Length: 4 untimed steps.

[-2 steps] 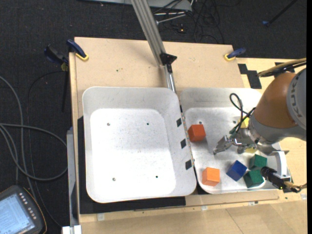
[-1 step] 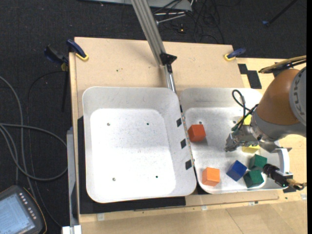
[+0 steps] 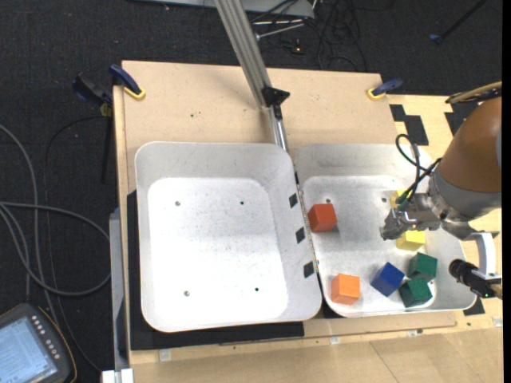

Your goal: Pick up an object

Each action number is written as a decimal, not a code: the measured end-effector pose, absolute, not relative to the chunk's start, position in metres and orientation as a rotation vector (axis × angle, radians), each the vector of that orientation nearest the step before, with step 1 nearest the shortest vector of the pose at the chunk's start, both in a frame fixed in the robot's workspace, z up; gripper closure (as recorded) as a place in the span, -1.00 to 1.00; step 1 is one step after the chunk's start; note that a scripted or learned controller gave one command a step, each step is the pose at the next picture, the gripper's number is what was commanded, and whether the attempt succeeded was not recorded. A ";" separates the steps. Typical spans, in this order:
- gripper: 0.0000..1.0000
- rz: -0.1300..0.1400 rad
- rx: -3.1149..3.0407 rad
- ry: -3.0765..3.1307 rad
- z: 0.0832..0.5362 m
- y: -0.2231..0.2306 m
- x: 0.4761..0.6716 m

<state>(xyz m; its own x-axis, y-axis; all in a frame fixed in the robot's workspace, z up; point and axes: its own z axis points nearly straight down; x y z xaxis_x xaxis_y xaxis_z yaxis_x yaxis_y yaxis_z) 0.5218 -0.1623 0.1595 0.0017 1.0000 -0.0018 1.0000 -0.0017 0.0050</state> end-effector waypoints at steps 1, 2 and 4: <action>1.00 0.005 2.214 2.219 0.222 -0.164 0.519; 1.00 0.005 2.213 2.220 0.267 -0.165 0.521; 1.00 0.002 2.212 2.230 0.246 -0.060 0.550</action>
<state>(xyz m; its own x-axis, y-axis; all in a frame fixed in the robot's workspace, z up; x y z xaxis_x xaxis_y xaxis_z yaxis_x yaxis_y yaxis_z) 0.5500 -0.0597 0.2462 -0.0080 1.0000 0.0004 1.0000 0.0080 0.0010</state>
